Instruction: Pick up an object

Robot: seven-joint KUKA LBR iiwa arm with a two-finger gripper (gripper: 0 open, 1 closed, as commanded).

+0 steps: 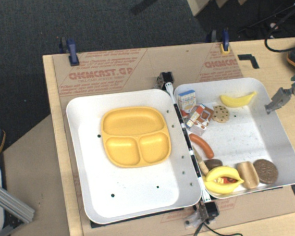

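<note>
A bench topped with a brown protective sheet point(132, 69) carries two shallow white bins set side by side, their inner edges touching along the middle.

The left bin point(92, 189) holds the largest item: a yellow divided plate point(135, 135) with one wide compartment at the far side and two smaller ones nearer the camera. It lies flat in the far half of that bin.

The right bin point(275, 138) holds a scatter of toy food. Along its near edge, from the left corner, lie a yellow taco-like piece with red filling point(223, 179), a tan bread roll point(247, 174) and a round brown patty point(266, 171) — the three are close together. A dark brown piece point(213, 163) sits just behind the taco piece. A red sausage point(201, 145) lies against the bin's left edge, about halfway along it. Near the far edge lies a yellow banana point(238, 99), toward the right. Left of it are a speckled cookie point(220, 113), a red and white packet point(198, 117) and, in the far left corner, a small white and blue carton point(186, 99).

The gripper point(277, 100) sits at the right edge of the right bin, level with the banana and apart from it — whether it is released or clenched cannot be told, and nothing is seen in it.
</note>
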